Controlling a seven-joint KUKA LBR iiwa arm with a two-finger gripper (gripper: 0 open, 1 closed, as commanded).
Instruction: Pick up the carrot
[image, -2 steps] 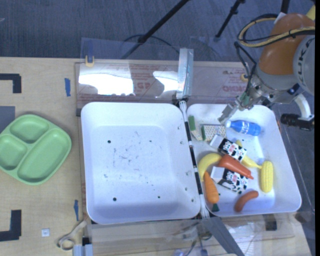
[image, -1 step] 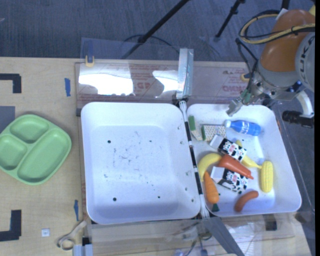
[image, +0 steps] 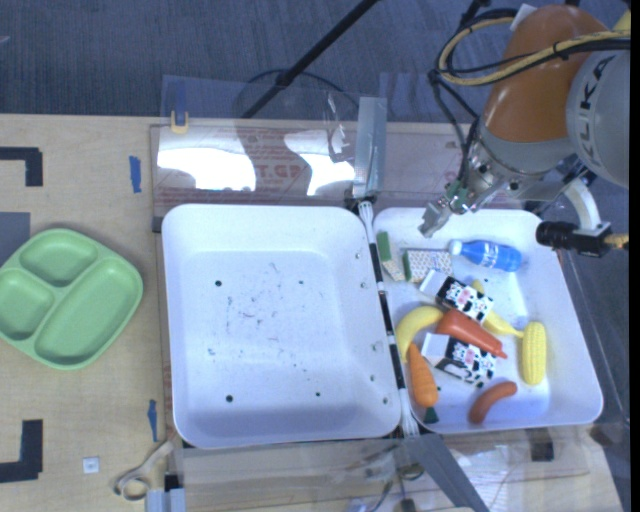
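fixed overhead cam, slanted over bins (image: 190, 230)

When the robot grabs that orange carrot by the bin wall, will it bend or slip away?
The carrot looks like a moulded toy, so it probably stays stiff and is light. Its smooth, tapered shape could let it slip or roll out of a pinch. It lies against the right bin's left wall beside the banana, so the gripper may have little room around it.

Left bin (image: 270, 320) offers open floor. In the right bin (image: 570, 400), the carrot (image: 421, 377) lies against the dividing wall, banana (image: 422, 321) and milk carton (image: 462, 360) crowding it.
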